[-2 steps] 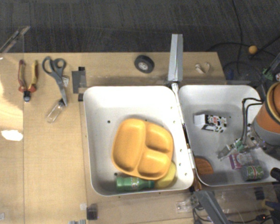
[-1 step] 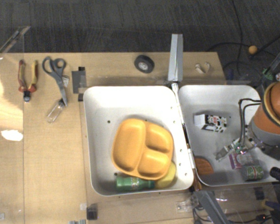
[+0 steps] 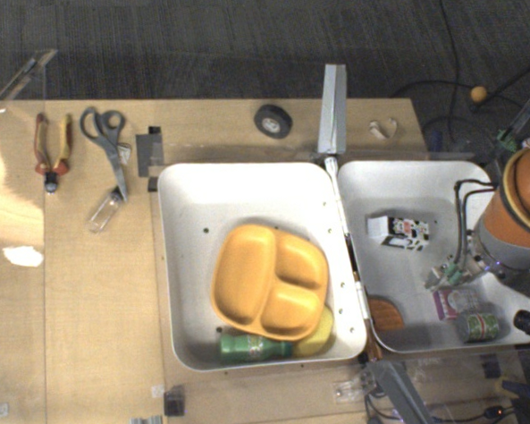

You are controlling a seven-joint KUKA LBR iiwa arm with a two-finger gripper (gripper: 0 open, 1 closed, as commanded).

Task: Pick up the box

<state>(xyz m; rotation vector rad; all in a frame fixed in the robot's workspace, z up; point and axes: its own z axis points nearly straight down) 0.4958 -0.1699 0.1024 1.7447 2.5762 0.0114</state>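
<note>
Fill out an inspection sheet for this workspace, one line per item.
Surface: wooden bench bearing a left bin and a right bin side by side.
Job's things: small white box lying in the right bin's upper left part, apart from the other items.
Clutter: yellow sectioned tray upside down in the left bin, over a green can; a second green can and a brown disc in the right bin.
End effector: end effector low over the right bin's right side, near the second can; finger state unclear.
Cables: black cable along the arm.
Surroundings: scissors, pliers and a tape roll on the bench.
</note>
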